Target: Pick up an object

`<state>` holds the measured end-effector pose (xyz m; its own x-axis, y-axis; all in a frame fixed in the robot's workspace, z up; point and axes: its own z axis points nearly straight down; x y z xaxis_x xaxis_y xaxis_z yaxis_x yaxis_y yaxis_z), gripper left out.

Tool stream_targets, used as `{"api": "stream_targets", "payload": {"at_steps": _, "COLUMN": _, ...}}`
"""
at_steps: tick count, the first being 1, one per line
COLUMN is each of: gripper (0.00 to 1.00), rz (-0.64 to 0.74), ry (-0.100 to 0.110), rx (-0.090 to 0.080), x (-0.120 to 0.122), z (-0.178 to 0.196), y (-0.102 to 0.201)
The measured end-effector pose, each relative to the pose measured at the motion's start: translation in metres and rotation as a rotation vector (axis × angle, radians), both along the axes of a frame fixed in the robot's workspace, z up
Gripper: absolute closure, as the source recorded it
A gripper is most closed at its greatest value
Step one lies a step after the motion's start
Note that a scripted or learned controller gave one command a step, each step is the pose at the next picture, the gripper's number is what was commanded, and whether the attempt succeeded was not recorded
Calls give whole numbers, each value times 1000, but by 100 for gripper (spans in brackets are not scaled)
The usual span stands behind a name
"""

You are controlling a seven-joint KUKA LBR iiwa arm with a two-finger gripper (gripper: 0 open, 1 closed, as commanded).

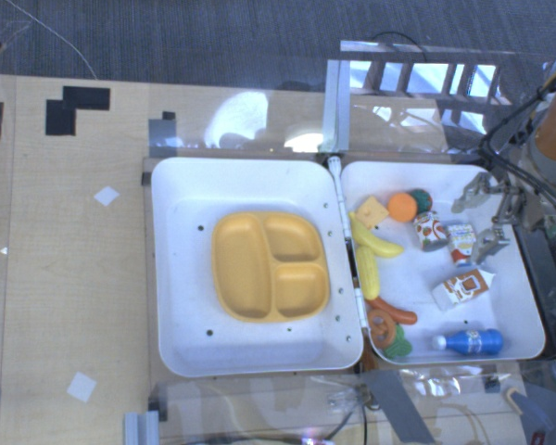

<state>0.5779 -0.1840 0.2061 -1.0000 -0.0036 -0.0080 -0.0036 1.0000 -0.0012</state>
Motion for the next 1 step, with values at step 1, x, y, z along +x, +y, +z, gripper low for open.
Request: {"api": "stream_targets", "payload": {"at_steps": 1, "gripper": 0, "rz": -248, "ry": 0, "rx": 4, "x": 29, "z": -99, "y": 44}}
